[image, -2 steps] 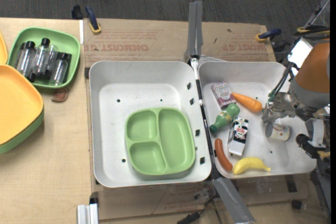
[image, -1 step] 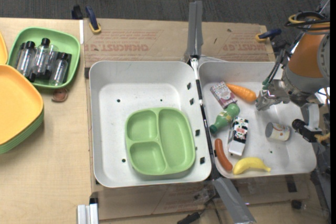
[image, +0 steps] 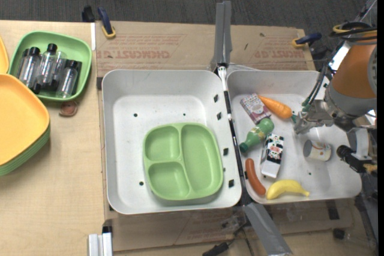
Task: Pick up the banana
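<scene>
We want the banana (image: 287, 189). It lies flat near the front wall of the right bin (image: 342, 193), with its curve bending up in the middle. Just beside its left end is a red sausage (image: 254, 177). A little white carton with a cow face (image: 273, 156) lies just above it.

Our claw (image: 302, 121) is near the back of the same bin, close to the carrot (image: 276, 107) and apart from the banana. We cannot tell if it is open or closed, because the tips are too small and dark to see. It holds nothing that we can see.

So we think the step now is to move over to the banana. We should lift up a bit first, so we do not bump the green bottle (image: 257, 134), the carton or the small white cup (image: 317, 150) on the way. Then we slide toward the front of the bin and stop right over the fat middle of the banana.

We should turn the claw so it pinches across the banana, not along it. We should stay away from the left end, or we may grab the sausage too. The bin wall is close, so we go straight down and slowly.

The left bin (image: 120, 129) holds a green tray (image: 182, 160). We leave that alone.
</scene>
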